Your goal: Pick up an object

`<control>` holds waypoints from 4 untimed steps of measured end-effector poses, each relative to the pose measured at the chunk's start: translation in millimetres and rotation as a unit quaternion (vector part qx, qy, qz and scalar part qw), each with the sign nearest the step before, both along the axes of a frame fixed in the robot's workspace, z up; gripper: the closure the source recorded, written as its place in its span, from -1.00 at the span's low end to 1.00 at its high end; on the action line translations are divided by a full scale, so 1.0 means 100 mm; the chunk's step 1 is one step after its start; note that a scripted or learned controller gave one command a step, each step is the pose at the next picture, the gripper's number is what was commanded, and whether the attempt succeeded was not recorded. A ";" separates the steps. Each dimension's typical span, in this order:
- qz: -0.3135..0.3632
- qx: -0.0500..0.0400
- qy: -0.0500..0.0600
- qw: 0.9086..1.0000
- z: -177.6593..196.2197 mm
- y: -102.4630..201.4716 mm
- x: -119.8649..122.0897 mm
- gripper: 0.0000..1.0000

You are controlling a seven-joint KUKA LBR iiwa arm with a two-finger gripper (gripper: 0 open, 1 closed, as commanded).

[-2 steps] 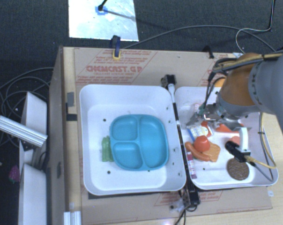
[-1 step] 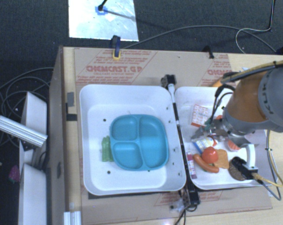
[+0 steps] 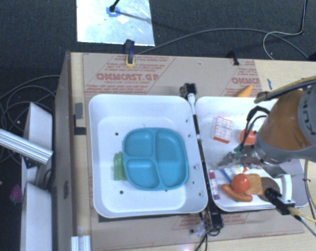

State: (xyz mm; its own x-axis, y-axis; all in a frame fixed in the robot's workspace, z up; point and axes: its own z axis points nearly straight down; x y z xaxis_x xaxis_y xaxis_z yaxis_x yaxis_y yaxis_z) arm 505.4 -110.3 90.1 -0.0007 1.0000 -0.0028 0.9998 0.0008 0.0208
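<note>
Bench point(image 3: 147, 69); two white bins point(image 3: 103, 140) side by side

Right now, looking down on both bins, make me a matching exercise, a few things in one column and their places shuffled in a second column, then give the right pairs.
Things:
1. blue divided plate
2. green object
3. tomato
4. white packet with red print

Places:
A. right bin, near its front edge
B. middle of the left bin
C. right bin, upper part
D. left bin, against the plate's left side

Pairs: 1-B, 2-D, 3-A, 4-C
</note>
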 end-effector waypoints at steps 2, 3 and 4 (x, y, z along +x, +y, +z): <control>0.002 0.001 0.008 1.000 0.14 -0.25 1.64 -1.00; 0.004 0.000 0.007 1.000 0.25 -0.25 1.65 1.00; 0.004 0.000 0.007 1.000 0.25 -0.25 1.65 -1.00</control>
